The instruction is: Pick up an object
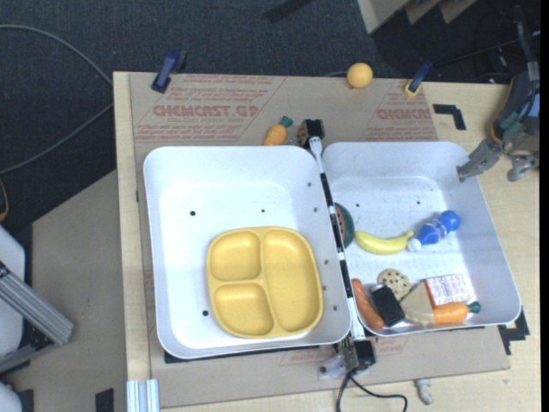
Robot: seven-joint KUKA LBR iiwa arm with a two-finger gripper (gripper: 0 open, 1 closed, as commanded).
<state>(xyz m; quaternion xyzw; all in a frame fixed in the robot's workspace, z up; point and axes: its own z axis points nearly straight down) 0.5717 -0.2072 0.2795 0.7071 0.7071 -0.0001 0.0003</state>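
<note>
The two-finger grey gripper point(497, 163) hangs at the far right edge of the right white shallow bin point(403, 163), above its back right corner. Two finger tips show, spread well apart, one pointing toward the bin's rim and one further right; nothing sits between them. The claw reads as wide and empty.

Right bin contents, all clustered along the front half:
- curved yellow toy banana point(383, 243), near the bin's middle, just beside the left wall
- small blue and white plastic bottle point(436, 228), lying on its side, its cap end touching or almost touching the banana's right tip
- round speckled tan cookie point(392, 278), in front of the banana
- black block-shaped item point(387, 305), just in front of the cookie
- orange toy carrot point(367, 307), along the left wall at the front corner
- red and white packet point(447, 289) with an orange piece point(449, 313) in front of it, front right corner

The left white shallow bin point(171, 187) carries a yellow plastic three-compartment tray point(264, 280) toward its front edge.

Step in hand, as judged: approach, before any descent. No object is chosen by contact; the gripper stands well apart from everything pickable.

Next move calls for travel forward and left over the bin, then a descent. The bottle looks the likeliest target: nearest to the claw and open on its back side. The fingers would need to straddle its narrow width, clear of the banana tip. The front cluster is crowded, and a grasp there risks catching two things.
</note>
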